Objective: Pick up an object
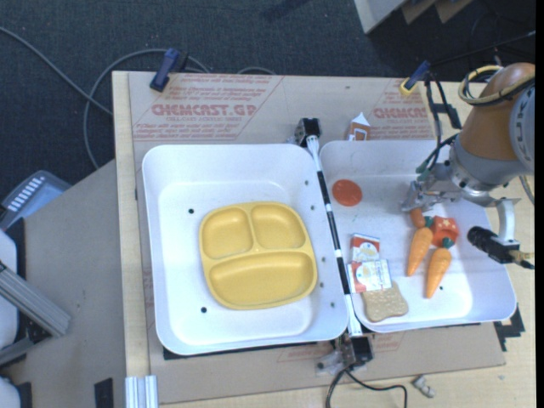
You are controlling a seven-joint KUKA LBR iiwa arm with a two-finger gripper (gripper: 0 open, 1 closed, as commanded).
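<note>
The claw [422,195] is lowered at 12 o'clock of the orange plastic carrots [420,250], presumably for grasping; whether it is apart or together cannot be told.

Red print on the board
The board [255,100] under the bins reads "CHEMCAST G.P" twice along its far edge; the smaller lines are illegible.

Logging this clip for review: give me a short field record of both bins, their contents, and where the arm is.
left bin: holds a yellow three-compartment plastic tray
right bin: round orange-red disc, two orange toy carrots, small red toy piece, two red-and-white packets, tan cracker-shaped piece
arm: reaches in from the right
gripper: low over the right bin's upper part, just above the carrots
held object: none seen
</note>
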